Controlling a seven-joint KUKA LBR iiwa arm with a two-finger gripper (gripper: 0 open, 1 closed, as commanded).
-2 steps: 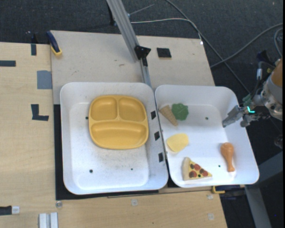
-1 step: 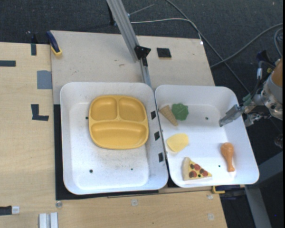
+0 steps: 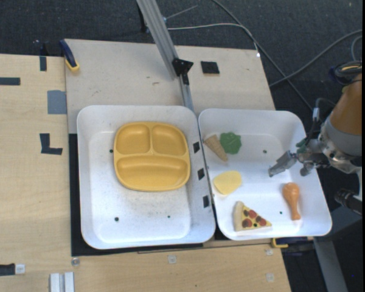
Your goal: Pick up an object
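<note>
1. Progress so far is nil as far as I can judge: nothing sits between my fingers, and every item lies on a bin floor.
2. My gripper (image 3: pixel 290 164) hangs over the right side of the right bin (image 3: pixel 255 117), at the right of the frame, with its two dark fingers spread apart and empty.
3. Closest candidate is the drumstick (image 3: pixel 292 200), just below my fingertips toward the lower right corner of that bin.
4. Other choices in the same bin: a pizza slice (image 3: pixel 249 217) along the bottom, a yellow chip (image 3: pixel 227 182) near the middle left, and a cone (image 3: pixel 216 146) touching a green lump (image 3: pixel 230 142) at the upper left.
5. The left bin (image 3: pixel 97 224) carries only a yellow divided plate (image 3: pixel 151 156), well apart from me.
6. What remains: descend, close on one item, lift.
7. Room looks decent in the middle of the right bin; I judge the drumstick tight, since it lies near the right wall, and the cone crowds the divider between the bins.
</note>
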